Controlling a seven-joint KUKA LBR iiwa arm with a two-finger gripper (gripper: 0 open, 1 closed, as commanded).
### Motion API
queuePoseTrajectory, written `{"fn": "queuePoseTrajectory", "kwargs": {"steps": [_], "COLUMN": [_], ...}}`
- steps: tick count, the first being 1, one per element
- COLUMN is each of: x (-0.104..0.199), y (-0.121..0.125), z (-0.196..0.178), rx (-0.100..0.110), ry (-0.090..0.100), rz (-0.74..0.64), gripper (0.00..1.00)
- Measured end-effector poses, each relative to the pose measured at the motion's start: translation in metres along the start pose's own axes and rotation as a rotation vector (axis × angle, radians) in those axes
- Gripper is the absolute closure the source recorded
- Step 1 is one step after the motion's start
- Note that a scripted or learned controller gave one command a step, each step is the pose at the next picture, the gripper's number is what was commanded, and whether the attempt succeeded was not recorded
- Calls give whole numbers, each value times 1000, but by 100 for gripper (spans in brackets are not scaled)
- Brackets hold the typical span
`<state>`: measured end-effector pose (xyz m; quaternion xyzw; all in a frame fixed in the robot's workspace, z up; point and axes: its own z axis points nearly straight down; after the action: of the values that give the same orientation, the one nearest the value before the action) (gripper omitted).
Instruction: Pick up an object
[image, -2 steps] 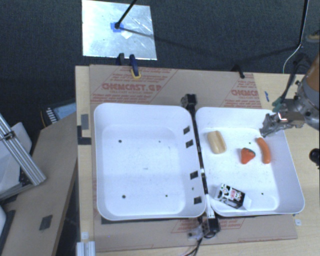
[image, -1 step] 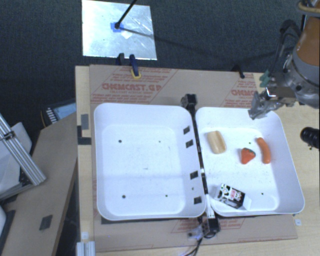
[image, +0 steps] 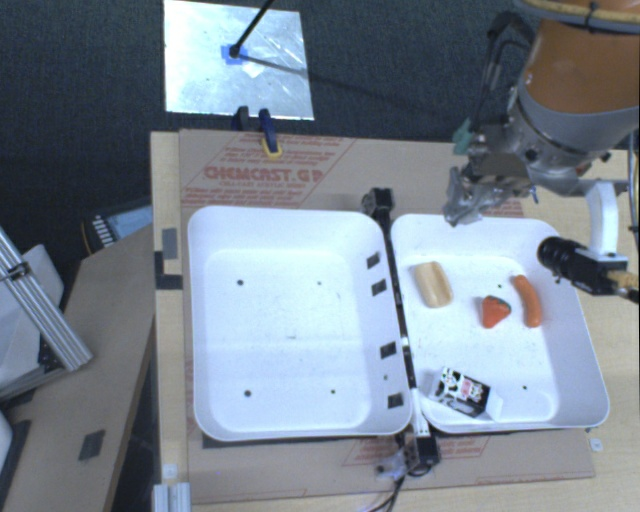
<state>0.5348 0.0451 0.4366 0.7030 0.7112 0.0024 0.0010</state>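
In the right bin (image: 560, 400) lie a tan bread-like block (image: 432, 284), a red strawberry-shaped toy (image: 495, 311), an orange sausage-shaped piece (image: 528, 300) and a black-and-white box (image: 465, 393) near the front edge. My gripper (image: 468, 207) hangs above the bin's back left rim, up and to the right of the tan block, with nothing seen between its fingers.
The left bin (image: 290, 320) sits beside the right one, joined by a black hinge strip (image: 392, 300). A shiny metal sheet (image: 238, 60) lies at the back. A black cylinder (image: 565, 258) on a mount juts over the right bin's right rim.
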Motion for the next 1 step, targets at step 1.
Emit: {"fn": "queuePoseTrajectory", "kwargs": {"steps": [1], "x": [40], "y": [29], "z": [93], "rx": [11], "ry": [-2], "rz": [4], "gripper": [100]}}
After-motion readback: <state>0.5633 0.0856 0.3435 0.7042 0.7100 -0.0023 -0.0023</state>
